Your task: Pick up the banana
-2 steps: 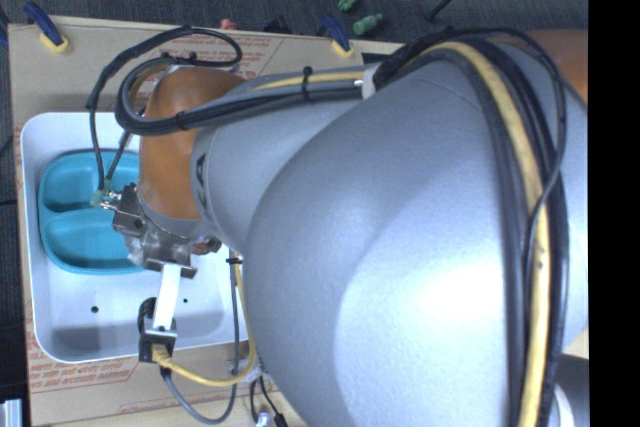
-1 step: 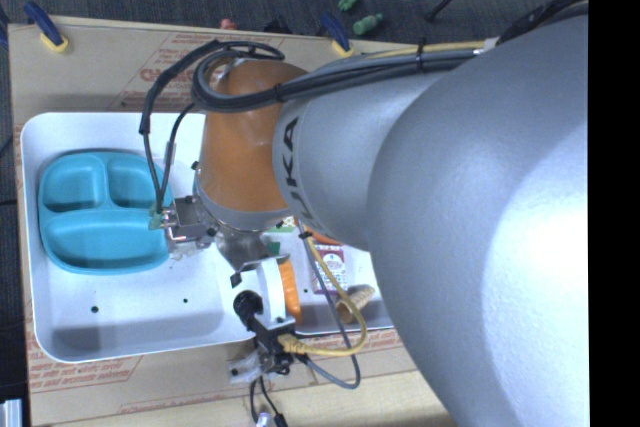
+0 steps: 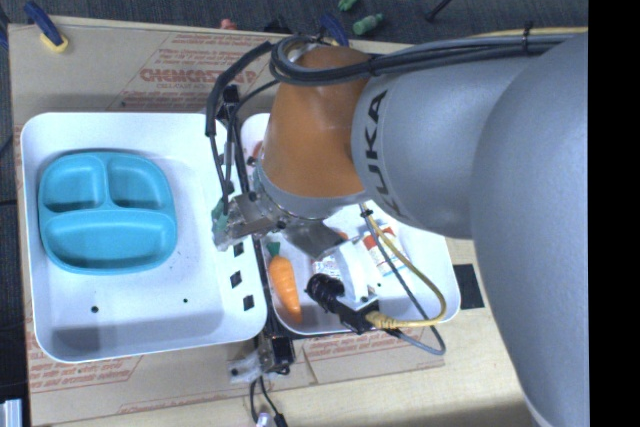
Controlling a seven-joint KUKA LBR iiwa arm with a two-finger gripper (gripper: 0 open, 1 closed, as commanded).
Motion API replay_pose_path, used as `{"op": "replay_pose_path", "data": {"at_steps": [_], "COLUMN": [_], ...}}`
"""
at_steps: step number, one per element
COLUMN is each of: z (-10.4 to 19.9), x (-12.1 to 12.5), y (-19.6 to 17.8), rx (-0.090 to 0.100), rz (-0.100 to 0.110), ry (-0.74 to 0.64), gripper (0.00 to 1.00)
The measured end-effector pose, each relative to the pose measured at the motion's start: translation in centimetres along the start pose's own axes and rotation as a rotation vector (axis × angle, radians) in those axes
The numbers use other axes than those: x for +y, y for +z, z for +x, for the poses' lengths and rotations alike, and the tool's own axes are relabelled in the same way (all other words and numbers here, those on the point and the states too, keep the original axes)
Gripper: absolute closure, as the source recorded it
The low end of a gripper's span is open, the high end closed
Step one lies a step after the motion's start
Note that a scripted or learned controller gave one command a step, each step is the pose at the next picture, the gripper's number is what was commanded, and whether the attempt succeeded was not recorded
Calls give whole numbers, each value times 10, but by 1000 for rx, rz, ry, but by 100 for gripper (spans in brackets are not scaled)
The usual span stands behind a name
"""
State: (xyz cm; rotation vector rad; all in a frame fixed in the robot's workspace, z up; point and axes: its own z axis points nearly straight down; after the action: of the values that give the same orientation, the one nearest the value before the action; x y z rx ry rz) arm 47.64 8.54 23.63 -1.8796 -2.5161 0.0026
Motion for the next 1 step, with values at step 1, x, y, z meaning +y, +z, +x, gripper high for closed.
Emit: {"op": "replay_pose_path", "data": {"at_steps": [1], "z": [-57], "x": [-16], "y": [-26], "rx": [-1], "rz": [-2], "ry": [-330], "gripper": [100]}}
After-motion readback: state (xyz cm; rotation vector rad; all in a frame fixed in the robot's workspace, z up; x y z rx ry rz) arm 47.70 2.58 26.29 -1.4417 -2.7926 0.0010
